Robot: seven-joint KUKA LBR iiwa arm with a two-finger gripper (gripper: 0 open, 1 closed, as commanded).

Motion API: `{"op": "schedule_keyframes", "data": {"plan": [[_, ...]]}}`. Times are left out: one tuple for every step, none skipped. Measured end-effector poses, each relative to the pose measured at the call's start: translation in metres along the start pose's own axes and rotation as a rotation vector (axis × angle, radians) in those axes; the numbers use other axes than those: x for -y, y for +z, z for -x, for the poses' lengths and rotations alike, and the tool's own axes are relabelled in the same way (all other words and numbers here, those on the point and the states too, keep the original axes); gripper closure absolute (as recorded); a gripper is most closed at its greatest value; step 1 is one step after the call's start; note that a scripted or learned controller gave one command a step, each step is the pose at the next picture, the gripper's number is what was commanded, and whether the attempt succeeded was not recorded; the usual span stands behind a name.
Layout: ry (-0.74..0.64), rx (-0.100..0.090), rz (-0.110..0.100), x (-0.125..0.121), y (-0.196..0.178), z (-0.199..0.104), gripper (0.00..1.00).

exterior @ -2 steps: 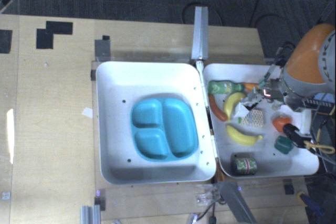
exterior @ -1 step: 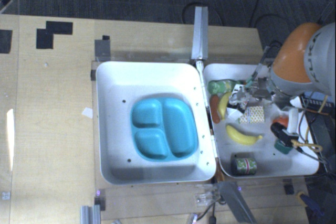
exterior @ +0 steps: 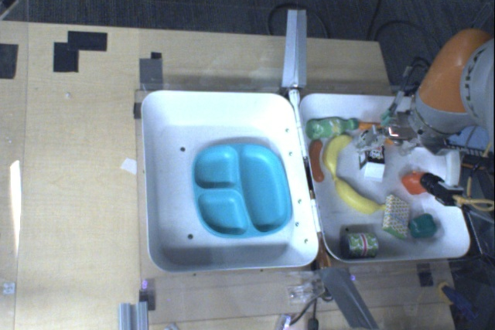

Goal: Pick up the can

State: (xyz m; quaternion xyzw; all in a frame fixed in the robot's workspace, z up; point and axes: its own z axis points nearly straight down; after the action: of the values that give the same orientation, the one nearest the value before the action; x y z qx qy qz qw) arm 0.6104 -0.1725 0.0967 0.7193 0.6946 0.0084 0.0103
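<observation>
- Hovering low over the right bin [exterior: 456, 247], the gripper [exterior: 375, 141] was seen above the banana [exterior: 340, 174]; how far it was open could not be told.
- The can [exterior: 360, 243] was found lying on its side at the near wall, long axis left-right.
- A patterned packet [exterior: 396, 216] and teal object [exterior: 422, 226] were noted beside it.

Single fixed camera above bench [exterior: 69, 166], looking down slantwise on both bins [exterior: 155, 189].
</observation>
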Motion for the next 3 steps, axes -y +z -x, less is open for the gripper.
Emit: {"op": "schedule_keyframes", "data": {"plan": [[0.085, 0.002, -0.01, 0.067, 0.003, -0.054, 0.0], [-0.021, -0.001, -0.019, 0.112, -0.191, -0.024, 0.0], [-0.165, -0.004, -0.023, 0.116, -0.023, -0.052, 0.0]]}}
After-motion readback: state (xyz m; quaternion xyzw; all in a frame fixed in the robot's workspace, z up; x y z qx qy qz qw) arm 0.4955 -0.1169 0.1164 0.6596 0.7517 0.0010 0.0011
